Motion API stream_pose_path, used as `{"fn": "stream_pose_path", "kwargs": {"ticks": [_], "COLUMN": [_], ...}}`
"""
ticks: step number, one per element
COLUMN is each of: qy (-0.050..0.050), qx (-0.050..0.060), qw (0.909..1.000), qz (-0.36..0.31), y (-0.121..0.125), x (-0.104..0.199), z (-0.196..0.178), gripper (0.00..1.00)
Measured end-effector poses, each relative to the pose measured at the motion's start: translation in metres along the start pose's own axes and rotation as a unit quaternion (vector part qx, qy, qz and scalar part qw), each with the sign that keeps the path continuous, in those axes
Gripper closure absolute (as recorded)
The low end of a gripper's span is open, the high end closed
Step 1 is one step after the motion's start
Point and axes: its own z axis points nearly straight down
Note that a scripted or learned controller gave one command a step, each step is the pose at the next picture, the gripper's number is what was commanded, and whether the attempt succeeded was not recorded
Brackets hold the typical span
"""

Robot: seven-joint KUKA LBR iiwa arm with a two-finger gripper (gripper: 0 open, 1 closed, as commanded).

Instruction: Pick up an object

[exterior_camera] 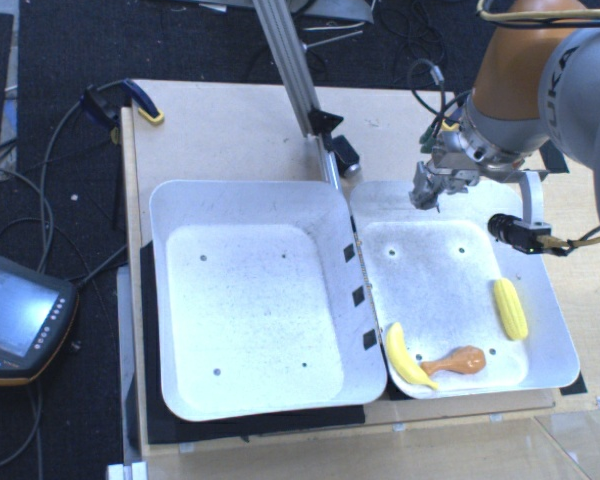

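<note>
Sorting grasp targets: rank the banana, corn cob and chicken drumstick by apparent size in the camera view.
1. Banana and corn cob: they look about alike, so I won't rank them.
2. Chicken drumstick: slightly smaller.
All lie in the right bin.

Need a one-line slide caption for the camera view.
Gripper above right bin's far edge; banana, drumstick, corn cob lie near its front.

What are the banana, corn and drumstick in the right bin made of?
Likely toy plastic. The banana and corn are evenly bright yellow with a slight sheen; the drumstick is smooth, uniform orange-brown. Rubber or foam cannot be ruled out.
</note>
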Motion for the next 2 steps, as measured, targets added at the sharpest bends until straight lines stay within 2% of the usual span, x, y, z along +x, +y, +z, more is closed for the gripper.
{"fn": "stream_pose_path", "kwargs": {"ticks": [2], "qy": [0.000], "qx": [0.000], "qw": [1.0000], "qz": [-0.001], "y": [0.012], "x": [0.111], "z": [-0.012], "gripper": [1.00]}}
